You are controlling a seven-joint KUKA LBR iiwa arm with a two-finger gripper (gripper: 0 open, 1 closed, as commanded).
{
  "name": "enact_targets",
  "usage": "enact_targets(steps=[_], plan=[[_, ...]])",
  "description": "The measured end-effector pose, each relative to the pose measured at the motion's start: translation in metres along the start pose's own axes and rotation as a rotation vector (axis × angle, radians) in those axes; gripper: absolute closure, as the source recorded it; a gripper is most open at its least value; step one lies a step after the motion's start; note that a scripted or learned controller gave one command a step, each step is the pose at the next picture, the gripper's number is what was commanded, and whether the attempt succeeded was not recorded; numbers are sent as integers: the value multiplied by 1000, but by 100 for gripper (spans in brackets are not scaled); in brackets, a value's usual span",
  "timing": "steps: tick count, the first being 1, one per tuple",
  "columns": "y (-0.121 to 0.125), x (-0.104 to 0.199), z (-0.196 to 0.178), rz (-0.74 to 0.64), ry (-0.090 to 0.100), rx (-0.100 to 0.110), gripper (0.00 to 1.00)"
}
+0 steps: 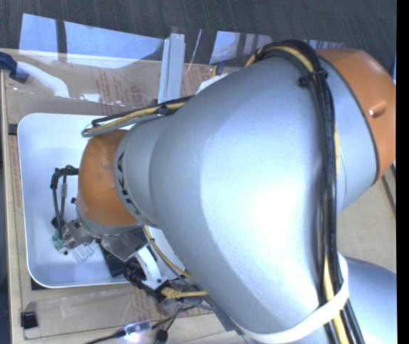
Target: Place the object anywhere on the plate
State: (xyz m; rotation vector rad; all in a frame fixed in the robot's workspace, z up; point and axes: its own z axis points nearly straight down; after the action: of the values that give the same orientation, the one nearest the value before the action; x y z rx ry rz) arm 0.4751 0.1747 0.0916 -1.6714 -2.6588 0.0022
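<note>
Gripper point(71, 244) low inside the left white bin point(32, 163), near its lower left corner, mostly hidden under the wrist; impossible to tell its state. A small green fleck and something pale and clear at the tip, too small to name and not clearly grasped. Just above, dark cables point(59, 185) looping beside the orange wrist band point(100, 185). Farther out, the large grey arm point(254, 192) sweeping in from the right, covering most of the scene, with a yellow and black cable bundle point(326, 142) along it and a second orange section point(365, 99) at upper right. Wooden bench point(82, 84) beyond the bin's rim. Plate and object not identifiable here, likely hidden by the arm. Judging by this, placement unconfirmed; task progress unclear.
</note>
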Motion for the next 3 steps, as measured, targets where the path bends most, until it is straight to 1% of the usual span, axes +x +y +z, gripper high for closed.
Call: enact_targets(steps=[1, 2, 3], plan=[[-11, -38, -106, 713, 3, 1, 100], [-46, -106, -98, 811, 2, 6, 100], [-35, -73, -99, 1142, 2, 4, 100]])
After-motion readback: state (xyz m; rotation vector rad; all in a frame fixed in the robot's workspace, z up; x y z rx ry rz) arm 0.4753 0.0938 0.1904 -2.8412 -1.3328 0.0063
